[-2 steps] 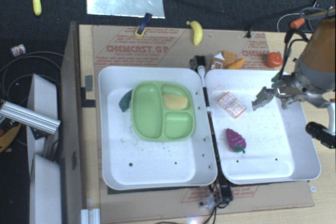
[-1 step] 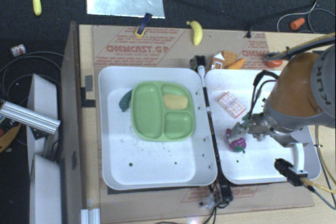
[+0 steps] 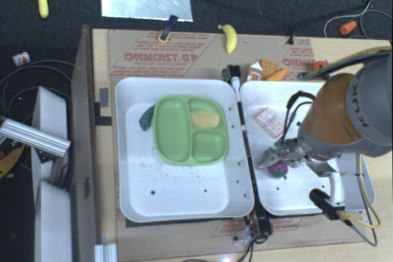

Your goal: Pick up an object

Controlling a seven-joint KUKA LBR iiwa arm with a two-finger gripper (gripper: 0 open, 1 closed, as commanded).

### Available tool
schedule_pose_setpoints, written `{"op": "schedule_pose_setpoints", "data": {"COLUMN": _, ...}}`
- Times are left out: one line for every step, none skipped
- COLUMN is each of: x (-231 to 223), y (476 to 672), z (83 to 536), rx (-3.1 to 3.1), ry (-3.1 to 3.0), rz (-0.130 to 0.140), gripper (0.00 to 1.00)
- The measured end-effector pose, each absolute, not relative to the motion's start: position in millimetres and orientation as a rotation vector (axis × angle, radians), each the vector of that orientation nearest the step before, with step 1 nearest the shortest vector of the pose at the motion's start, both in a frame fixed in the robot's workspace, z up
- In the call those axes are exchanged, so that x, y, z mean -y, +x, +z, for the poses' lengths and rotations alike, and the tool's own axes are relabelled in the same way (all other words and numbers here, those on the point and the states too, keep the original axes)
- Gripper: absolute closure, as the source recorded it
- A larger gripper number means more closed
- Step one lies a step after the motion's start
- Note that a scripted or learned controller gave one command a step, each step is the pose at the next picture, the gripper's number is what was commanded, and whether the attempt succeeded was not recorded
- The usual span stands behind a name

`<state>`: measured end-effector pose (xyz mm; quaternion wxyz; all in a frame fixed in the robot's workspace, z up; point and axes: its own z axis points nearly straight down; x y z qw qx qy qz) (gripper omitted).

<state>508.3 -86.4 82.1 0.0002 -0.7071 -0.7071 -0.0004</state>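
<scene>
My gripper (image 3: 275,159) hangs low over the right bin (image 3: 270,200), its grey fingers pointing left. A small purple and green object (image 3: 279,168) lies on the bin floor right under the fingertips, touching or nearly touching them. A pink and white packet (image 3: 269,120) lies further back in the same bin. In the left bin (image 3: 178,199) sits a green divided plate (image 3: 188,130) with a yellow piece (image 3: 206,118) in its upper right compartment. A dark green item (image 3: 147,116) lies beside the plate's left edge.
The arm's orange band and grey body (image 3: 344,116) cover the right half of the right bin. A yellow banana (image 3: 229,38) and orange items (image 3: 270,72) lie on the cardboard behind the bins. A black divider (image 3: 242,132) runs between the bins.
</scene>
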Motion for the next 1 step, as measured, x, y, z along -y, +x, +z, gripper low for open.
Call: {"op": "schedule_pose_setpoints", "data": {"x": 86.0, "y": 509.3, "z": 95.2, "rx": 2.225, "ry": -2.22, "rz": -0.005, "gripper": 1.0}}
